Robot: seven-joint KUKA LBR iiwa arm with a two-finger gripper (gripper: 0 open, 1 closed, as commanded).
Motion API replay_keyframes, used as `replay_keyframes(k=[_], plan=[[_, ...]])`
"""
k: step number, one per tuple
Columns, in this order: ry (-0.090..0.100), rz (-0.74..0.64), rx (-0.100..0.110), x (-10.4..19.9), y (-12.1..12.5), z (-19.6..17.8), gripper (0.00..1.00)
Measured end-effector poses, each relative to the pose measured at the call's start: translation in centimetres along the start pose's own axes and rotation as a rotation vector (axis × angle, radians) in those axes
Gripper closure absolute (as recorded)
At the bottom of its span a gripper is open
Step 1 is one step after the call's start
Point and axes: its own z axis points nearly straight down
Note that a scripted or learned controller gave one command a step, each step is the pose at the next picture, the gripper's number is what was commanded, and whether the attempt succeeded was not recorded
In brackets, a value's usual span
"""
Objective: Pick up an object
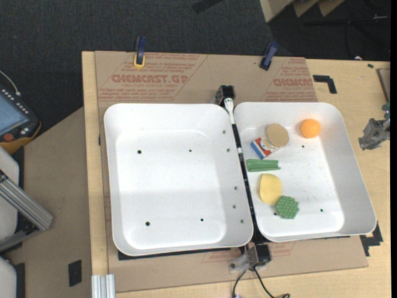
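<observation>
The right white bin (347, 185) holds several small objects. An orange ball (310, 128) lies near its far right corner. A tan round disc (277, 135) rests beside a small red, white and blue piece (262, 146). Below them lie a green bar (262, 164), a yellow lump (270, 188) and a green bumpy piece (286, 207). My gripper (374, 133) shows as a grey shape at the view's right edge, outside the right bin's rim and well clear of every object.
The left white bin (167, 228) sits beside the right one, a black divider (239, 154) between them. Both rest on a cardboard sheet (186, 73) held by two clamps (140, 51) at the back edge.
</observation>
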Motion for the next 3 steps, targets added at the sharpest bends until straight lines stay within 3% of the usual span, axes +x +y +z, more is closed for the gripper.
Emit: replay_keyframes(k=[2, 3], plan=[[-0.004, -0.002, -0.006, 0.0, 0.2, -2.1, 1.00], [0.012, 0.005, 0.025, 0.0, -0.6, 5.4, 1.00]])
